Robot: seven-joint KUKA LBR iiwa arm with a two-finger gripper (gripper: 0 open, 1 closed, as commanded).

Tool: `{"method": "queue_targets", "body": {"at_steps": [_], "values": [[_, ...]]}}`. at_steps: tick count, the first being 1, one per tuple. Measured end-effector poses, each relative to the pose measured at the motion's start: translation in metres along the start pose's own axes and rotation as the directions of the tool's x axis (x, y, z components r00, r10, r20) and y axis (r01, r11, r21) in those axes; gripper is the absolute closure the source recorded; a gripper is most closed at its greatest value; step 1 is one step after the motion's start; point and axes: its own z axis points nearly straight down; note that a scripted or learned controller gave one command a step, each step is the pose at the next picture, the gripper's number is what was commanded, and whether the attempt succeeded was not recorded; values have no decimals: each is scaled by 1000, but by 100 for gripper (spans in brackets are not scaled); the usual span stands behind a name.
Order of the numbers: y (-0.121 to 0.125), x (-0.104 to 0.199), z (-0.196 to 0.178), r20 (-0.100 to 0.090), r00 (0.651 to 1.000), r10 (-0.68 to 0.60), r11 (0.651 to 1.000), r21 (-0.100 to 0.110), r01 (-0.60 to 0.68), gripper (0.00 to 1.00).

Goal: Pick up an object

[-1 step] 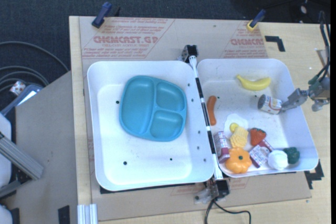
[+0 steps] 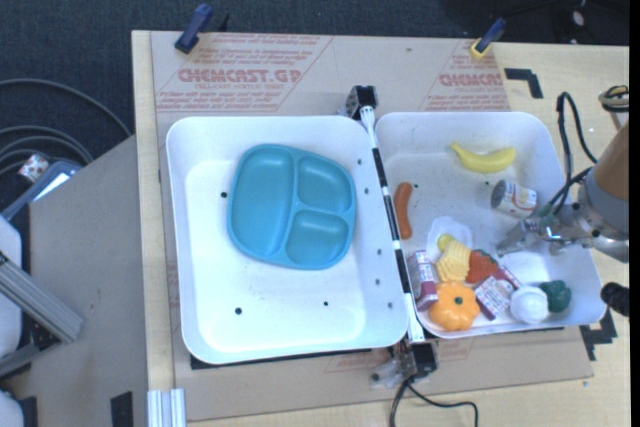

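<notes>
The gripper (image 2: 525, 237) reaches into the right bin (image 2: 420, 133) from the right edge of the view, its metal parts small and blurred against the white floor; whether anything sits between them cannot be made out, and most of the arm (image 2: 610, 200) behind it is cut off by the frame, with only a grey section and dark cables showing. Just above the gripper lies a small can (image 2: 514, 197) on its side, and beyond that, near the bin's far wall, a yellow banana (image 2: 483, 157). To the gripper's lower left the objects crowd together: a yellow corn-like piece (image 2: 453, 260), a red item (image 2: 484, 267) partly hidden under its neighbours, an orange pumpkin (image 2: 454, 308), a small printed packet (image 2: 492, 297), a white ball (image 2: 528, 305) and a dark green piece (image 2: 556, 295), too small to identify. A reddish sausage (image 2: 403, 208) lies alone by the dividing wall. The left bin (image 2: 190, 245) holds a blue divided plate (image 2: 292, 206), well apart from the gripper.
</notes>
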Motion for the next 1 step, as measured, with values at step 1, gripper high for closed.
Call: {"method": "queue_targets", "body": {"at_steps": [1], "values": [[-13,51,18,4,1000,0,1000,-3,0,0]]}}
